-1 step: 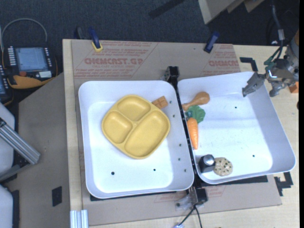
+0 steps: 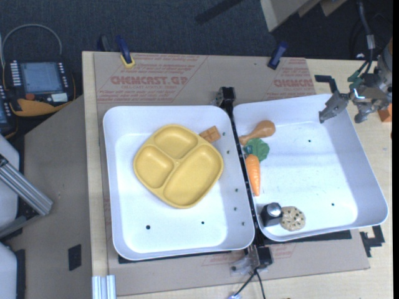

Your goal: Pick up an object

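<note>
Gripper is seen at the right bin's two o'clock edge, released and grasping nothing.
A carrot is laid at nine o'clock; a cookie at seven.

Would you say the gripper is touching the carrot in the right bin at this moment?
Apart. The camera view shows the gripper at the right bin's upper edge, with bare white floor between it and the carrot.
</note>
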Motion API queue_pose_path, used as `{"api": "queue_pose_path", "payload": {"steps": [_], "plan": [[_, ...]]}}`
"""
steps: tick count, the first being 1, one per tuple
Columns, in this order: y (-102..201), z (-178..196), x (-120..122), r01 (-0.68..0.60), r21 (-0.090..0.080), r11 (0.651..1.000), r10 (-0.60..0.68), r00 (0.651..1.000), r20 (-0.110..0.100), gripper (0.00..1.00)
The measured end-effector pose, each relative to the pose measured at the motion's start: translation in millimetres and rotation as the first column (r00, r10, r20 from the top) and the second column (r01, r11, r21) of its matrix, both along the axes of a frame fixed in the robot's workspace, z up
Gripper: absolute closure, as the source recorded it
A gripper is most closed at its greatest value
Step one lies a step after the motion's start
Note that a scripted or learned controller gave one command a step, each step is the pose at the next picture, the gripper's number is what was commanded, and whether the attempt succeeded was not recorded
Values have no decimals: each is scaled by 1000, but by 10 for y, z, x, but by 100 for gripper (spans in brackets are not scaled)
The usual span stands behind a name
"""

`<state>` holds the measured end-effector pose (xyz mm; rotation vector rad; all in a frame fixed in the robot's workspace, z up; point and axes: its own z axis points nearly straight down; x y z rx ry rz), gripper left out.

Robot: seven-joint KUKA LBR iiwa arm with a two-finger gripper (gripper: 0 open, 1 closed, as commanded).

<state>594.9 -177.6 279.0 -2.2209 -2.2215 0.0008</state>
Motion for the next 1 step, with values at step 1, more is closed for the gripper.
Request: {"api": "queue_pose_path", "payload": {"steps": [1], "plan": [[-34,-431,-6,1,1,1000,-1,1000,-5,0]]}}
